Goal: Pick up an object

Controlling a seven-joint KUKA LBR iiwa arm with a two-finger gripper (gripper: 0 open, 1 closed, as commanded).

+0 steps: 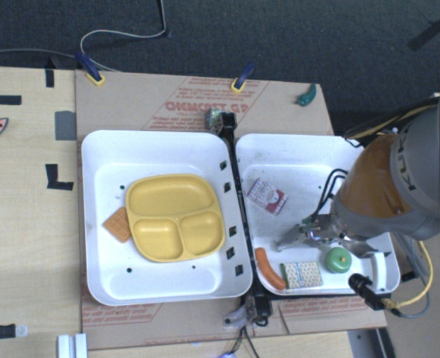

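- Camera view: the pincer is hanging low in the right bin, at the lower right of the frame; I cannot tell its state.
- It is risking a miss, because the orange sausage, patterned packet and green ball are lying close together.
- The sausage is looking smooth and curved, so it is probably slipping easily.

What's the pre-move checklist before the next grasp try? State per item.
1. Gripper inside the right bin: ok.
2. Finger opening: cannot tell, too small and blurred.
3. Object between the fingers: cannot tell; none seen.
4. Targets near the gripper: ok; green round object, patterned packet and orange sausage-shaped object lie along the near wall.
5. Red-and-white packet lying apart from the others: ok.
6. Left bin contents, yellow divided tray over a tan cracker, away from the arm: ok.
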